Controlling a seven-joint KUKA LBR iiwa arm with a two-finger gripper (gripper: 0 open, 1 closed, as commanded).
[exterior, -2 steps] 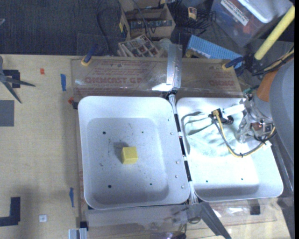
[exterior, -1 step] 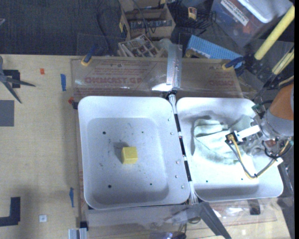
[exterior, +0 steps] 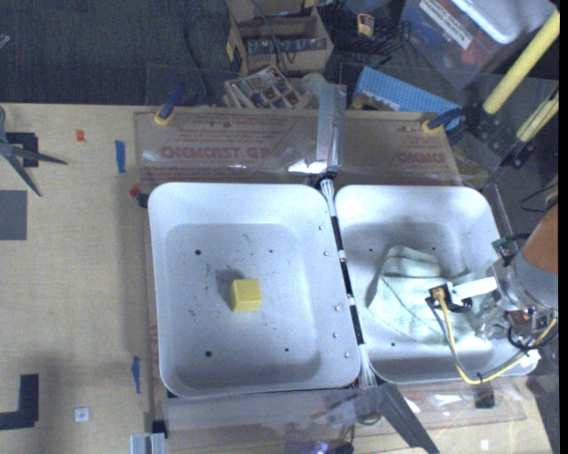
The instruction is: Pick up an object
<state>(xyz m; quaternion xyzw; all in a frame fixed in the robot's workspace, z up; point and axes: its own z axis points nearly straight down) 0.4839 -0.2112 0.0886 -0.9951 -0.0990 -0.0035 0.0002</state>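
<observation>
Nearby, a pale cloth (exterior: 410, 268) lies just beside the gripper (exterior: 497, 315), between it and the left bin (exterior: 182, 359)
The yellow block (exterior: 247, 294) sits well apart in that bin; whether the gripper is open or closed cannot be told

Faint red "CHEMCAST GP" txt, approx. legible, on clear sheet (exterior: 222, 142)

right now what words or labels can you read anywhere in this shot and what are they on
"CHEMCAST GP": faint red print on the clear sheet behind the left bin; blurred, so this is a best reading.
Red print on the second clear sheet behind the right bin: too blurred to read.
White label at the top right: too small to read.
</observation>
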